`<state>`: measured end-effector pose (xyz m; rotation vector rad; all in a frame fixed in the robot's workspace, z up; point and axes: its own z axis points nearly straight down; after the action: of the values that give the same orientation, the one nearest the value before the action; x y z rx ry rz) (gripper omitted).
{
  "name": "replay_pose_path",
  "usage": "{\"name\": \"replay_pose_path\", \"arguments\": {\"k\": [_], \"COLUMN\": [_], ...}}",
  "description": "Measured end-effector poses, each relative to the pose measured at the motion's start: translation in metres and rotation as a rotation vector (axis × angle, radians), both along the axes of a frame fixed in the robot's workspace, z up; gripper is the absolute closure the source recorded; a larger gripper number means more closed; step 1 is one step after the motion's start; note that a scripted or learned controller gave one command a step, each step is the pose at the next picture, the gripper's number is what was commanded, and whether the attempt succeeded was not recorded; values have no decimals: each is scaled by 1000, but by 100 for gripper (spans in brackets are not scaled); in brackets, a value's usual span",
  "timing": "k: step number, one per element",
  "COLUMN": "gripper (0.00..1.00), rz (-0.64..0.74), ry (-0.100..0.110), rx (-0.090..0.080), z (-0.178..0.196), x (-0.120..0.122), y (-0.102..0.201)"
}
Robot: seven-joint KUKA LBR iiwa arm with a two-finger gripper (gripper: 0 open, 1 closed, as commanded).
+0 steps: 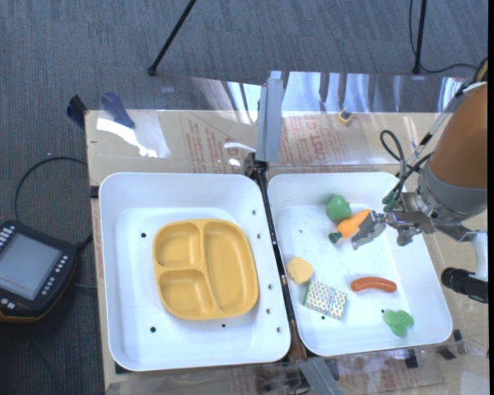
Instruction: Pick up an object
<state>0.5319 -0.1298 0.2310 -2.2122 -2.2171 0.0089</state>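
Carrot [351, 223] lies touching the tool [369, 231], just left of it.

I have one fixed camera, mounted high above the table [181, 142] and tilted down, so the far edge sits toward the top of my picture and the near edge at the bottom. It stands back far enough that I see the left bin [119, 262] and the right bin [420, 319] whole, side by side, plus grey carpet [58, 48] beyond and a teach pendant [25, 268] on the floor at my left. The arm [465, 146] comes in from the right edge of the view.
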Motion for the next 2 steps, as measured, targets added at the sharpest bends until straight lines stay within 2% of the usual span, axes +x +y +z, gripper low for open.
{"name": "replay_pose_path", "arguments": {"k": [1, 2], "gripper": [0, 100], "rz": [71, 65], "ry": [-5, 5], "rx": [1, 6], "z": [-147, -143], "x": [-8, -10], "y": [-42, -43]}}
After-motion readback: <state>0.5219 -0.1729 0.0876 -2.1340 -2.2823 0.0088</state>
